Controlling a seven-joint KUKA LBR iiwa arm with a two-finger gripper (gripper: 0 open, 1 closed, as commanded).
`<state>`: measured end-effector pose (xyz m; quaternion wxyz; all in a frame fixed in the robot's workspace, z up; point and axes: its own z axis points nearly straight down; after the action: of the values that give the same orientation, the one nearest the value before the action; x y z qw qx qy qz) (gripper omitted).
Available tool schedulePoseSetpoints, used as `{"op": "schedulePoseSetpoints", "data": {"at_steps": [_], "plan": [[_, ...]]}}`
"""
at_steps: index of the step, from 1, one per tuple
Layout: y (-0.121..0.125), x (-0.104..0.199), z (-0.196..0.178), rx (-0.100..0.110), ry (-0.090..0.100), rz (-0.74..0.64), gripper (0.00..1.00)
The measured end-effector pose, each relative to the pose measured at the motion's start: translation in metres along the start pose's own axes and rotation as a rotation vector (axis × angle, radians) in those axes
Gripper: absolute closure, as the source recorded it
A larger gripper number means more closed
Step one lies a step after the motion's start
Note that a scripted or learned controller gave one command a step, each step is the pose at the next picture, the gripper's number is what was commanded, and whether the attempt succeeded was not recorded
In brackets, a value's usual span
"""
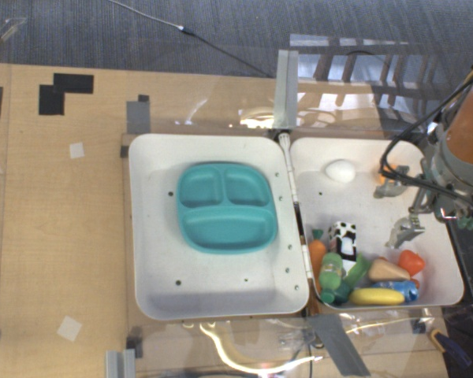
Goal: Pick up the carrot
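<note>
The claw hangs with nothing between its fingers, which look slightly parted. The carrot lies left and lower, against the bin divider; approach should stay clear of the wall.

1. Teal divided plate sits alone in the left bin.
2. Right bin has the carrot among toys, plus a white egg.
3. The gripper hovers just above the toy pile.

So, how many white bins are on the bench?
2. The left bin holds a teal divided plate. The right bin holds the toy food, piled in its near corner, so some pieces may be hidden.
</note>
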<state>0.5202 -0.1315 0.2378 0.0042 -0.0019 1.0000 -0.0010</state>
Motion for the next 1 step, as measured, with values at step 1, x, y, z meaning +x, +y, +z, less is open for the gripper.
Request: {"op": "schedulePoseSetpoints", "data": {"at_steps": [1], "plan": [[-0.0728, -0.0616, 0.0355, 0.0, 0.002, -0.068, 0.0]]}}
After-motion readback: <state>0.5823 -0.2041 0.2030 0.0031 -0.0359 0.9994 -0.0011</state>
